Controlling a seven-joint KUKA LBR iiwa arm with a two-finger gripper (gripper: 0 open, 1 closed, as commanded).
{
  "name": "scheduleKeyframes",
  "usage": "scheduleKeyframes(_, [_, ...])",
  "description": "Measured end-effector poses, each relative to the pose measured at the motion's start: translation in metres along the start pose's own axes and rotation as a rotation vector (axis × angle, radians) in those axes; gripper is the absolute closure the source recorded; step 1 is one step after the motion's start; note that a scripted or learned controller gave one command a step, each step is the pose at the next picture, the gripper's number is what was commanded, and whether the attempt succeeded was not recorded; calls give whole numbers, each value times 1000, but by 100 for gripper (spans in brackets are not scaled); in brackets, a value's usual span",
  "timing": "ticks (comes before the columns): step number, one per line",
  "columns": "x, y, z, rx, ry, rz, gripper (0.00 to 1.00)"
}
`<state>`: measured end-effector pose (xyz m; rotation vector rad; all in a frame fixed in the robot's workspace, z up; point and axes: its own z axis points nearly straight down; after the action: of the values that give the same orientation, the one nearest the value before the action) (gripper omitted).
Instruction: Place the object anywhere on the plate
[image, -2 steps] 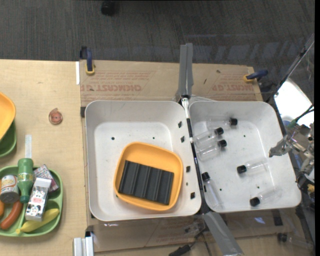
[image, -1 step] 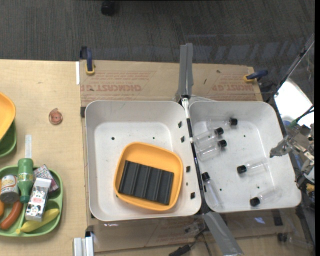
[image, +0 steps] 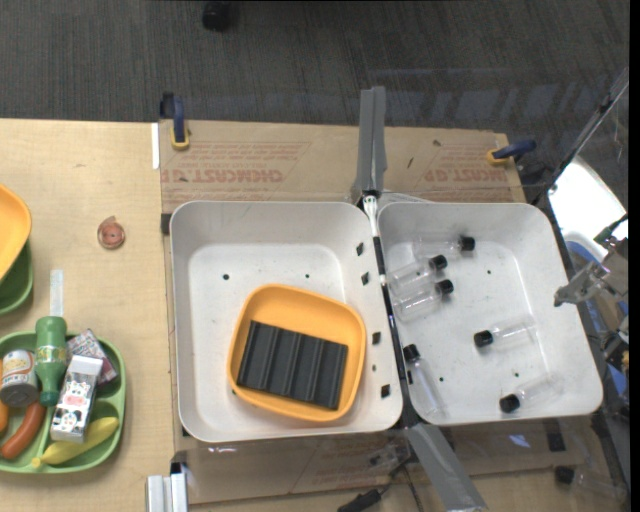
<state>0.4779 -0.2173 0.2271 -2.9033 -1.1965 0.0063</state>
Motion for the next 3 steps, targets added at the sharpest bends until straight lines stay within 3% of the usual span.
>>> scheduleKeyframes(1, [32, -33, 31, 1, 0, 37, 0])
scheduleKeyframes(2, [7, -9, -6, 0, 0, 87, 0])
scheduleKeyframes(3, [7, -9, 39, 3, -1, 115, 0])
